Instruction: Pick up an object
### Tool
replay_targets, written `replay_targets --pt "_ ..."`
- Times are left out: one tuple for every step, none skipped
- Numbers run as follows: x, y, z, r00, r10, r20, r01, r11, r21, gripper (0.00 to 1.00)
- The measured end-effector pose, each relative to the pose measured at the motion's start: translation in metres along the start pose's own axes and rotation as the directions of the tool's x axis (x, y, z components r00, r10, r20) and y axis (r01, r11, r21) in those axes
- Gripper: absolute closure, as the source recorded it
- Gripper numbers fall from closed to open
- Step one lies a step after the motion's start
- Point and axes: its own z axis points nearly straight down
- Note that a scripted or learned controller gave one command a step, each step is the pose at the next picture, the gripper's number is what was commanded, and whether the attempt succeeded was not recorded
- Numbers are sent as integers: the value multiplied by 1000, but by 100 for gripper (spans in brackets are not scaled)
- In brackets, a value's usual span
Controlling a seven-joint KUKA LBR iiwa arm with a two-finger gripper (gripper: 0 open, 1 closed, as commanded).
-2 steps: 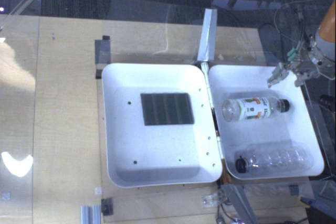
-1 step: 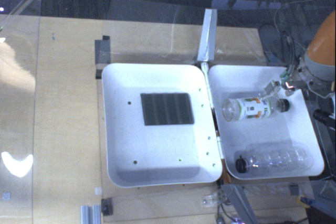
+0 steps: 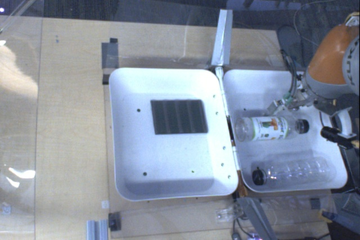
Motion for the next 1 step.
replay_targets --pt "31 -33 -2 966 -257 3 257 966 -3 0"
